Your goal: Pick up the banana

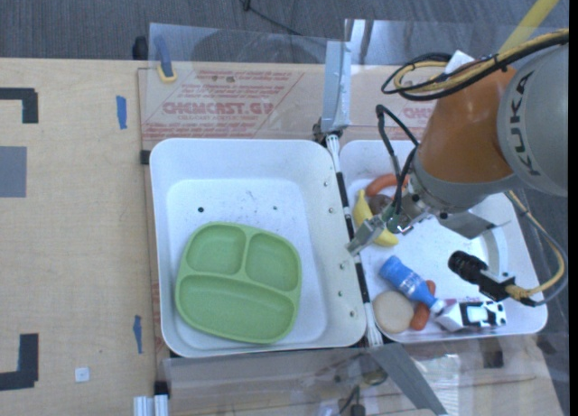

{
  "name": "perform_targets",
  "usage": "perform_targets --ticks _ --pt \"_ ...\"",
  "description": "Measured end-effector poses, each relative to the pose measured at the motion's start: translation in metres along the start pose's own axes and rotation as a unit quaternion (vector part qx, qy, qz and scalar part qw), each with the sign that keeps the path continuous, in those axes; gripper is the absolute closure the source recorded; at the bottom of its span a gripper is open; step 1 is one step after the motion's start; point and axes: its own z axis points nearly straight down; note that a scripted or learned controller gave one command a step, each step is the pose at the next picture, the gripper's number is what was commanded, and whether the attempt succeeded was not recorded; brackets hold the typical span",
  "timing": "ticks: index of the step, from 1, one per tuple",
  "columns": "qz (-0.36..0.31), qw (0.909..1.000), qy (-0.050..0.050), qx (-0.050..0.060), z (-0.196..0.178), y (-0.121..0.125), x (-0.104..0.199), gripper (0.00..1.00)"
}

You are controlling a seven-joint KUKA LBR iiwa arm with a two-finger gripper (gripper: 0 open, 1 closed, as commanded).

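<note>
Reaching into the right bin (528, 315), the gripper (377, 229) is at the banana (365, 210); I cannot tell if it is open or grips it.

Single fixed camera above my bench (72, 225), looking down at slant. Both white bins fully in frame: left bin (172, 171), right bin (528, 315). Floor strip along top edge. My arm (470, 134) enters from view's right, nearest lens.
</note>
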Motion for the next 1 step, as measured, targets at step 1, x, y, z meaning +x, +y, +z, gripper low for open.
perform_targets --ticks 1 --pt "-0.027 0.9996 0.000 0.000 -0.0001 0.0025 0.0054 0.00"
